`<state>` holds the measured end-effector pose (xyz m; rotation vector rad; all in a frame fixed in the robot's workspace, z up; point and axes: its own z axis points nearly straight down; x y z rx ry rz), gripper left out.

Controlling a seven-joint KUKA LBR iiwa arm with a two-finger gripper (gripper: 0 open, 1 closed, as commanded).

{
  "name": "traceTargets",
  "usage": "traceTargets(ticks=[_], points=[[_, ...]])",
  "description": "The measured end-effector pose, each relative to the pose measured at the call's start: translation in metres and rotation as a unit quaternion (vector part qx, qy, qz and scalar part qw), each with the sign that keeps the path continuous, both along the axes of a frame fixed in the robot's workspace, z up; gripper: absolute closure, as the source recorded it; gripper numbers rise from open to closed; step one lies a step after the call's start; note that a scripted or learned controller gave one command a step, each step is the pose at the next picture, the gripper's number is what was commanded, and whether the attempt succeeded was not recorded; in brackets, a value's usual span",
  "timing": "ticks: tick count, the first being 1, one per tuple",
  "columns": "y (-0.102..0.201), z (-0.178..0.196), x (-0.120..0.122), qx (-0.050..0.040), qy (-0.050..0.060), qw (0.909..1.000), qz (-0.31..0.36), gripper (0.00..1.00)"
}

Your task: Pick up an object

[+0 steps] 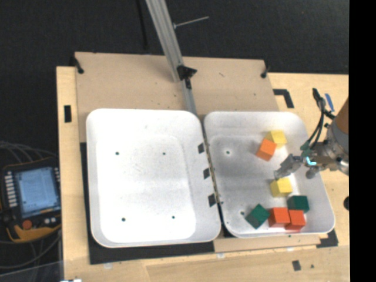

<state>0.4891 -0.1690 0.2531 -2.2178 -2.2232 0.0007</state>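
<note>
Blocks [282, 186] lie in the right bin [235, 175]. We see the hand [295, 164] spread wide at 3 o'clock above them. The wooden table [170, 75] stands on dark floor [35, 28].

arm [339, 135] cut off at right edge, pincer [295, 165] blurred

The pincer [294, 164] reaches in from the right — fingers spread, holding nothing.

- No words, numbers, labels or brand marks can be read anywhere.
- The handheld screen [36, 188] at the left glows blue, its contents too blurred to read.
</note>
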Motion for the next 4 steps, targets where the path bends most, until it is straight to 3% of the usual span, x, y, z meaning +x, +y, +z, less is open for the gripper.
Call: traceTargets(ticks=[1, 3, 4], points=[[0.000, 0.002, 0.001, -0.0007, -0.002, 1.0000, -0.001, 0.00], [0.018, -0.109, -0.005, 0.0000, 0.002, 1.0000, -0.002, 0.00], [0.016, -0.127, -0.001, -0.0016, -0.005, 1.0000, 0.000, 0.00]])
